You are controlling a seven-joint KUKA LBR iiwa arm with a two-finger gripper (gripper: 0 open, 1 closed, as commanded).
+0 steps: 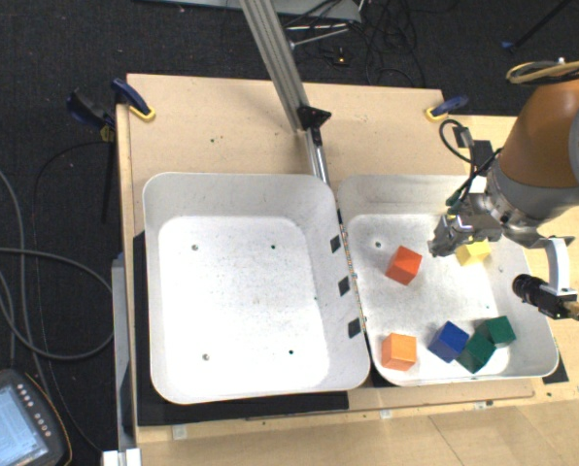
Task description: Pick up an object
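Hand (449, 242) over right bin (532, 367), beside yellow block (476, 252); its opening and any hold cannot be told.

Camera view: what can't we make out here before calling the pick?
- Gripper: finger state, and any contact with the yellow block; the wrist hides them.
- Yellow block: partly covered by the gripper.
- Green blocks: they overlap, so the far edges are hidden.
- Arm: cut off by the frame's right side.
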